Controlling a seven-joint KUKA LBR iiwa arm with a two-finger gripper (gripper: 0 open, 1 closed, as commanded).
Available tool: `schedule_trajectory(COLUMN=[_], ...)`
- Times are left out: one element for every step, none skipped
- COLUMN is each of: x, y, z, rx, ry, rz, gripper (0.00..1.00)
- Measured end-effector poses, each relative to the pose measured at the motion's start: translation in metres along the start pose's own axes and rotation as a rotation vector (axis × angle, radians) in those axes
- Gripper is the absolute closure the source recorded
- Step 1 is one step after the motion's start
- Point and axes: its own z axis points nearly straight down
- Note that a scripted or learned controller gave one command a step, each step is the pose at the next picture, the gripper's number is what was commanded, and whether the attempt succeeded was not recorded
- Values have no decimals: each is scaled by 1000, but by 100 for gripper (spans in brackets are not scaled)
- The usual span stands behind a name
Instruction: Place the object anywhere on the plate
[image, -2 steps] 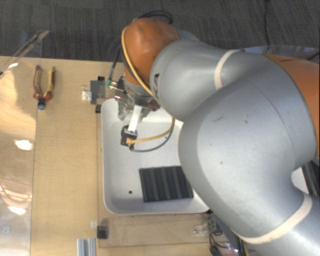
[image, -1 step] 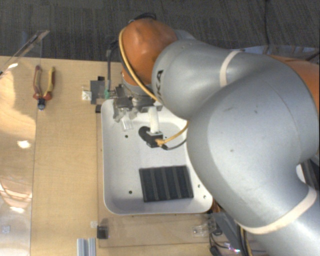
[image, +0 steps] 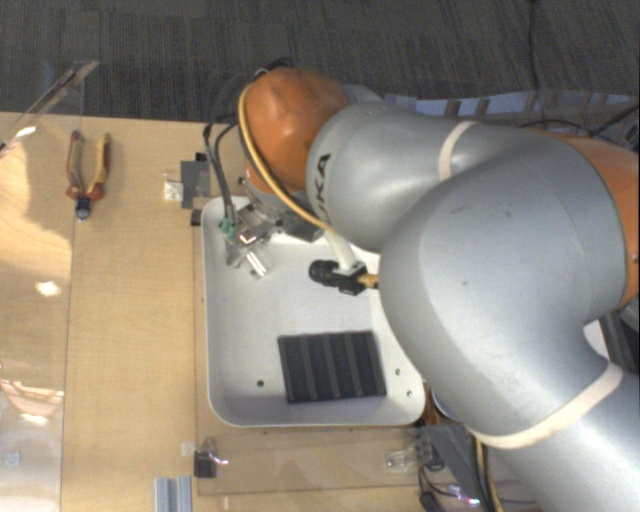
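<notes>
At frame centre, the bulky grey arm (image: 480, 250) hides much of the shallow white bin (image: 235, 370); its gripper (image: 245, 245) state unclear; black ribbed rectangular plate (image: 331, 366) lies exposed.

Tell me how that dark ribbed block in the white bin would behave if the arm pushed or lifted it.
The dark ribbed block lies flat and low in the white bin, so it would probably slide rather than roll or tip. Its straight edges suggest it is stiff. The ridges may give fingers some purchase, though its width could be awkward for the tool.
</notes>
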Motion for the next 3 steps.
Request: schedule_trajectory(x=[-9, 17, -5], y=[-40, -4, -14], z=[-44, -73, -1], rx=[-15, -14, -15], ry=[-7, -6, -5], rz=[-426, -294, -215], gripper=[100, 100, 100])
